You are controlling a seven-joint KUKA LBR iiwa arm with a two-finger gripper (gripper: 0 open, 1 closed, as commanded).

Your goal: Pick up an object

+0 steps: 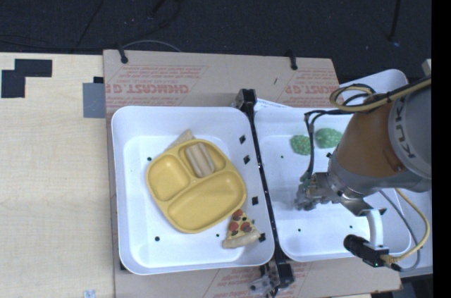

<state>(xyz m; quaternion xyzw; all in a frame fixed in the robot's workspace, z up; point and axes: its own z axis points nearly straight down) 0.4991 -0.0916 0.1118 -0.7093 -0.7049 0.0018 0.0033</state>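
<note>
Reaching in from the right of the view, the grey arm [384, 149] with its orange band hangs over the right-hand bin [317, 247], and its gripper [308, 194] sits low near the middle of that bin's floor — whether it is open or closed on anything cannot be told at this slant, since the wrist hides most of it.

Just up the view from the gripper, near the bin's far wall, lie two green pieces [315, 140], one smaller and one larger, side by side and apart from the gripper. Nothing can be made out between the gripper and the white floor beneath it.

Off to the gripper's left, across the black divider [255, 170] where the two bins meet, the left-hand bin [134, 219] holds a yellow divided plate [196, 185]. A tan hot-dog-like piece [199, 159] lies in the plate's upper compartment. A toy pizza slice [241, 230] rests on the bin floor just beside the plate's lower right edge — closer to the gripper than the plate's middle, yet still on the other side of the divider.

Black and yellow cables [356, 96] loop above the arm, well clear of the bins' contents.
</note>
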